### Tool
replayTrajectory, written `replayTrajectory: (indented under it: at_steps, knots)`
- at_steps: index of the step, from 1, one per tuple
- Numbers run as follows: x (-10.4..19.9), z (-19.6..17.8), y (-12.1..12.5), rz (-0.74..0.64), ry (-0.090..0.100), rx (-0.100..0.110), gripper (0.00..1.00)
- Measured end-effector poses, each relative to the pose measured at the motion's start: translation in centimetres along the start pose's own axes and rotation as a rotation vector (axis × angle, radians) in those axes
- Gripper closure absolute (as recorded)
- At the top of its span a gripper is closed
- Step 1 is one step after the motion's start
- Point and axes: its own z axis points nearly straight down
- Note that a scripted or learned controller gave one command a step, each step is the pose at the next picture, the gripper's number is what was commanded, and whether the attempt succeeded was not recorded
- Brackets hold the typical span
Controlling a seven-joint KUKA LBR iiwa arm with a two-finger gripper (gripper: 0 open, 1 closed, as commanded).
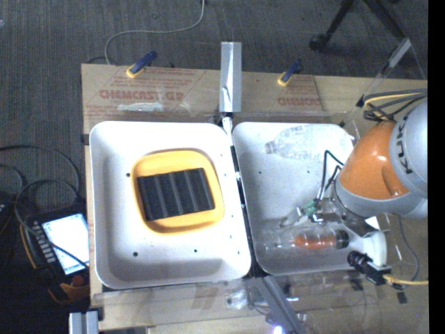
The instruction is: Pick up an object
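In the right bin (271,186) a clear plastic bottle (292,142) lies near the far wall. A second clear bottle with an orange band (316,241) lies on its side by the near wall. My gripper (311,213) reaches down over the right bin, just above the orange-banded bottle in the camera view, under the arm's orange band (368,169). Whether it touches that bottle I cannot tell. The left bin (111,207) holds a yellow tray with a black ribbed insert (177,190) at its middle.
A divider wall runs between the two bins (236,179). Clamps (141,62) and a metal post (230,75) stand on the board behind the bins. Cables hang by the arm at the right. A tablet (62,239) lies on the floor at left.
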Motion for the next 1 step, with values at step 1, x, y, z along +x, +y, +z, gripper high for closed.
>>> replayTrajectory:
  at_steps: [1]
  knots:
    - [-4.68,-1.05,2.04,0.183,0.001,0.014,0.00]
